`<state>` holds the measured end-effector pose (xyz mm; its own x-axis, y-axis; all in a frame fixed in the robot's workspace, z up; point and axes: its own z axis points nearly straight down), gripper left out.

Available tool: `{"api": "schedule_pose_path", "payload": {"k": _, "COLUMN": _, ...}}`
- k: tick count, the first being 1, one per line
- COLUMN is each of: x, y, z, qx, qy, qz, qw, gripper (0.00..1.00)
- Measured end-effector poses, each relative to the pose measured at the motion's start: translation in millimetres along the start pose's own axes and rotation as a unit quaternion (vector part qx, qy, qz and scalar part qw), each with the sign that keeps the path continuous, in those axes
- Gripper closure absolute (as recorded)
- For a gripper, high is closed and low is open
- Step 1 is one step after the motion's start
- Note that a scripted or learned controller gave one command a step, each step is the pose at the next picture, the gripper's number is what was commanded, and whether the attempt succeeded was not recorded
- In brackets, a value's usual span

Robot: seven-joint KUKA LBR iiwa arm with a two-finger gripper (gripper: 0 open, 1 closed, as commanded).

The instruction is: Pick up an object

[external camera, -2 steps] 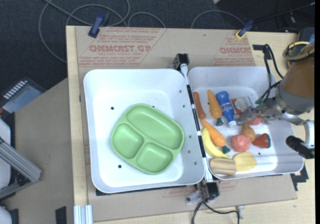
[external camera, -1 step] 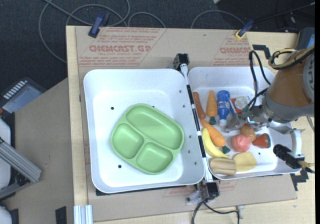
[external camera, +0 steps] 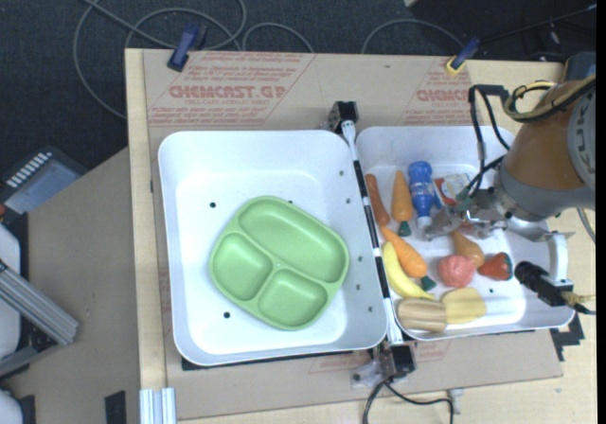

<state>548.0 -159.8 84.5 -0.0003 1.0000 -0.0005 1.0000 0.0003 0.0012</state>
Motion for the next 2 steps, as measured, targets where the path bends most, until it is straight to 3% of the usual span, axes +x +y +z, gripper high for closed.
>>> {"api": "schedule_pose_path", "payload": {"k": 1, "x": 0, "y": 0, "z": -10, "qx": -0.001, "qy": 0.000, "qz": 0.000, "qw": 1.0000, "gripper": 1.00}}
{"api": "schedule_pose_path", "payload": {"k": 2, "x": 73, "y": 2, "z": -101, "qx": 0.000, "qy": 0.000, "qz": -0.001, "qw": 1.0000, "gripper": 1.00}}
